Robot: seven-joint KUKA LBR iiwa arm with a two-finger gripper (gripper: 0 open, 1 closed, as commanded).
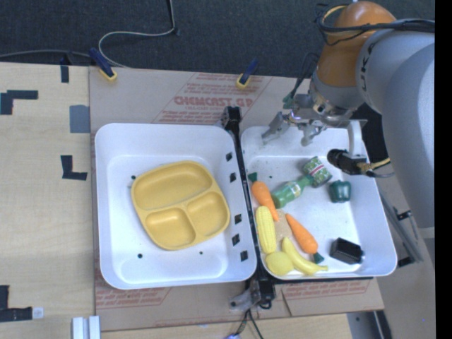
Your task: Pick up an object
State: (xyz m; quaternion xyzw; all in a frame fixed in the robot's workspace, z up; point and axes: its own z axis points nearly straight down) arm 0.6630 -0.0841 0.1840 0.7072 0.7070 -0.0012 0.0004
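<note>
While the gripper [292, 131] hovers spread, toys [286, 224] lie below.

right bin [367, 256] | carrots [301, 234], corn [266, 229], banana [302, 258], green bottle [288, 191] | lying loose

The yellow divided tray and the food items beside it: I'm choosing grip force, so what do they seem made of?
The yellow divided tray looks like moulded hard plastic, matte, with smooth rounded compartment edges. The carrots, corn and banana look like toy plastic: flat uniform colours with a slight sheen, though rubber or foam cannot be ruled out. The green bottle also seems plastic, glossier.
</note>
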